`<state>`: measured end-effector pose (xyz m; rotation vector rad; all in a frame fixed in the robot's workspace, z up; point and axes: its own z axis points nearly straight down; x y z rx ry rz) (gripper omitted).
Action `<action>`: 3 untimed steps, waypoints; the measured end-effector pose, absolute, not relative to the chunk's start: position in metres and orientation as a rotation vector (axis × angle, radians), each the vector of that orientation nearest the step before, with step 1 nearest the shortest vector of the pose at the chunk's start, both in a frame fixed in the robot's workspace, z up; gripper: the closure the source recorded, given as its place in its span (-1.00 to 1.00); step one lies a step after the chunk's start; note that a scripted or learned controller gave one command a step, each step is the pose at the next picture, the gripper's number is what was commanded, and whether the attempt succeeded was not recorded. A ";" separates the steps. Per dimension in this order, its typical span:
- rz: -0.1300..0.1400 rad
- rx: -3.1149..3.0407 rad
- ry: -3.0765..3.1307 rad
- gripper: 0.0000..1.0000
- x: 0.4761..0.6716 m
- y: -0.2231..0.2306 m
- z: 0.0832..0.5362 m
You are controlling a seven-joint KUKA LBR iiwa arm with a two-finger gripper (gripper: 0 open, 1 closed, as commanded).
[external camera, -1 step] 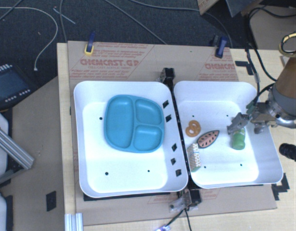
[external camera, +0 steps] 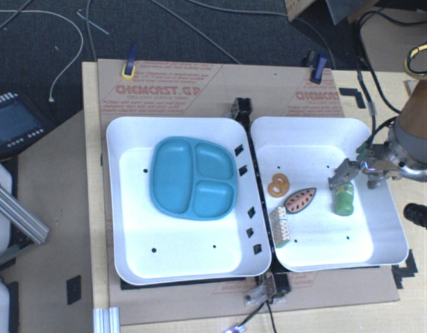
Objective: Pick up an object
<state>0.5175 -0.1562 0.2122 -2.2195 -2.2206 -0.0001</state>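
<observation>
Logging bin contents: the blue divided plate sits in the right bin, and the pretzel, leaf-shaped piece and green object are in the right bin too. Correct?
Not quite. The camera view shows the blue divided plate in the left bin. The pretzel, leaf-shaped piece and green object are in the right bin, as you said.

Bright, even overhead light; the two shallow white plastic bins (external camera: 130,207) glare slightly, shadows stay soft, detail mildly blurred.
</observation>
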 end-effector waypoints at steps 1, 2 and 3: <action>0.005 -2.216 -2.216 -1.00 0.521 -0.156 0.149; -0.006 -2.220 -2.225 -1.00 0.525 -0.150 0.110; 0.002 -2.218 -2.219 -1.00 0.524 -0.149 0.084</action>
